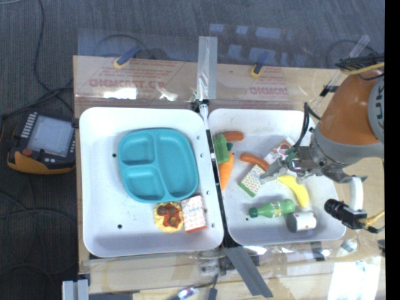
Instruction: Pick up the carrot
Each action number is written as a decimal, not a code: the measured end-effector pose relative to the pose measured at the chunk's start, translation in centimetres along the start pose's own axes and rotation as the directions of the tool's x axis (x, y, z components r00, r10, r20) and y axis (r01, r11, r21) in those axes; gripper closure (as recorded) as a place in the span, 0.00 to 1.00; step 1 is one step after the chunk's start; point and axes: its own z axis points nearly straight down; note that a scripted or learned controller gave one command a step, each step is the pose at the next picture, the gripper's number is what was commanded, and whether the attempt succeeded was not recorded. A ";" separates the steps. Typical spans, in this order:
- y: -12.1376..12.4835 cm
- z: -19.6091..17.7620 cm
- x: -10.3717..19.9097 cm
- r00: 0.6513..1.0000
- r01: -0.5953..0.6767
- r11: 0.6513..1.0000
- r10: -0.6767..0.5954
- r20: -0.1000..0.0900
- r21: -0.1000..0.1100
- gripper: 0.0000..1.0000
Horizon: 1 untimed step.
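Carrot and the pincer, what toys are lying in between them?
In the camera view, between the carrot at the right bin's left wall and the pincer, lie an orange-red sausage and a small checkered block.

I watch through one fixed camera mounted above the bench point(262, 83), looking down at a slant. It sits far enough back to frame both white bins point(100, 230) side by side; the arm point(353, 120) enters from my right.

Non-task items in two white bins.
We see a blue tray point(159, 164) left; banana point(296, 189), green bottle point(272, 209) right.
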 end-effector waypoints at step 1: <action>7.4 0.5 6.5 0.985 0.170 0.985 -0.170 0.001 -0.001 0.00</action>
